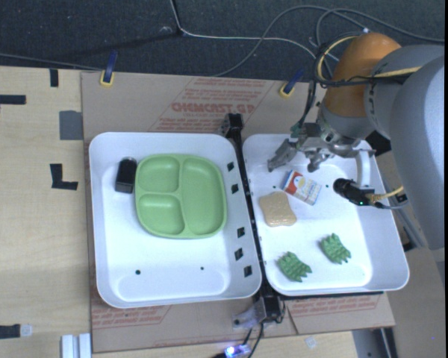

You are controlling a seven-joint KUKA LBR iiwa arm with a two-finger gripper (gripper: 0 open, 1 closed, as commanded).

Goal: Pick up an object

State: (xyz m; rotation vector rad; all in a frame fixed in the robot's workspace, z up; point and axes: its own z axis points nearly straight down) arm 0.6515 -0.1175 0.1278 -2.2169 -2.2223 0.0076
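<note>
Two small green leafy pieces lie nearest the front rim of the right bin [388, 271], one [294, 266] toward the divider and the other [334, 248] a little further right and back; they sit apart from each other. Behind them, near the bin's left wall, rests a tan, bread-like slab [277, 209], and just beside its back right corner lies a small carton [303, 187] printed in white, blue and red, tilted at an angle. The two look close enough to touch, though I cannot tell for sure.

My pincer [299, 157] hangs over the back part of the right bin, just behind the carton and slab. Its two fingers are spread apart with nothing between them; one finger [281, 156] points toward the divider, the other reaches toward the carton. None of the things in the bin is lifted or in my grasp. My arm [403, 103] comes in from the right, with its orange band [362, 69] above the wrist, and a black fitting with a cable sits over the bin's right side.

Over in the left bin [104, 222], a green divided plate [181, 196] with three compartments lies near the middle, and a small black block [125, 175] sits just beside its left edge. Both bins rest on brown cardboard [209, 103] atop the wooden bench [30, 215].
</note>
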